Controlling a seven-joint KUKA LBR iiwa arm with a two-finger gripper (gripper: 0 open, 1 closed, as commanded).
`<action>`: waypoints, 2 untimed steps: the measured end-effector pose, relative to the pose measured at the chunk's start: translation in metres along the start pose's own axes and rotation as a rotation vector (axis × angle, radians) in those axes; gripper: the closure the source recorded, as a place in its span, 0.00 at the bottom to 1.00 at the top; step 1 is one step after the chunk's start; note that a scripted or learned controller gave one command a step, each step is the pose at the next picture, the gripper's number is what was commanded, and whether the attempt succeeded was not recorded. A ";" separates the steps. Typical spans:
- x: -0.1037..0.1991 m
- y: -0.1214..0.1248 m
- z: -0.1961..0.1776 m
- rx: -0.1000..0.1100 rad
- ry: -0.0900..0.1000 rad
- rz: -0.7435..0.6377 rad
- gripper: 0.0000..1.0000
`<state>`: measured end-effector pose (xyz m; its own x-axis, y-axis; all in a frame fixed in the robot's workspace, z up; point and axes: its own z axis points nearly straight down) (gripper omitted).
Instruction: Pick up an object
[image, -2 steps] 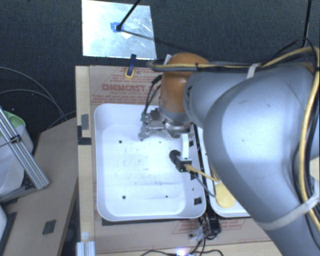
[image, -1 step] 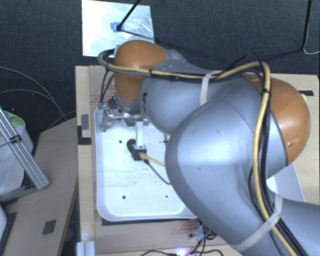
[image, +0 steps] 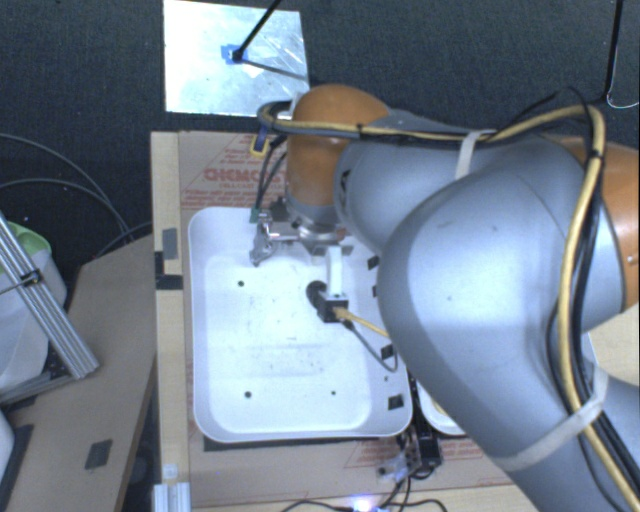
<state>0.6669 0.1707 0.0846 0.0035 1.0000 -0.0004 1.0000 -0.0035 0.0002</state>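
Nearest my camera is the arm (image: 500, 300), its grey bulk lying across the right bin (image: 441, 417), which shows as a white sliver at the arm's lower edge. Reading from the left, aluminium rails (image: 45, 315) slant over a side table, then a cardboard sheet (image: 215, 170) lies under the left bin (image: 205, 330). That bin's white floor carries a few dark specks (image: 241, 284), too small for me to say what they are. The pincer (image: 262, 245) hangs under the orange band (image: 325, 130), near the bin's far left corner; I cannot tell how wide it stands. Where the thing to pick up lies relative to the pincer I cannot tell, since the arm hides everything to its right.
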 end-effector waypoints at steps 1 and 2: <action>0.068 0.001 -0.001 -0.004 0.005 -0.012 0.00; 0.064 0.003 -0.012 -0.005 0.002 -0.010 1.00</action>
